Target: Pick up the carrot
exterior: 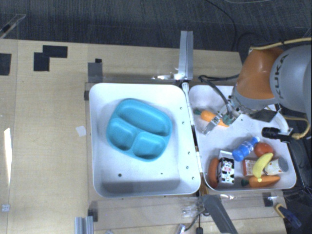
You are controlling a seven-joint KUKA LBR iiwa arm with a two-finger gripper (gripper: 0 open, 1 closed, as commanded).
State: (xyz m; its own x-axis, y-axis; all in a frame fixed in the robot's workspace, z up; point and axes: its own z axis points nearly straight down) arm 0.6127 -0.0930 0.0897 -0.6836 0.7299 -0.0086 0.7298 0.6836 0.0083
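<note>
Bench [44,145]: pale wood-coloured top, running from the left across to the right, with a dark carpeted floor [122,9] beyond its far edge.
Left bin [105,179]: shallow, white, sitting directly on the bench near its middle.
Right bin [291,179]: shallow, white, touching the left bin's right side.
Metal post [186,52]: upright, grey, at the far end of the seam between the two bins.
Black marks [48,56]: flat dark shapes on the bench at the far left, well apart from the bins.
Black bracket [95,71]: at the far left corner of the left bin.
Clear panel [7,145]: glinting along the bench's left edge.
</note>
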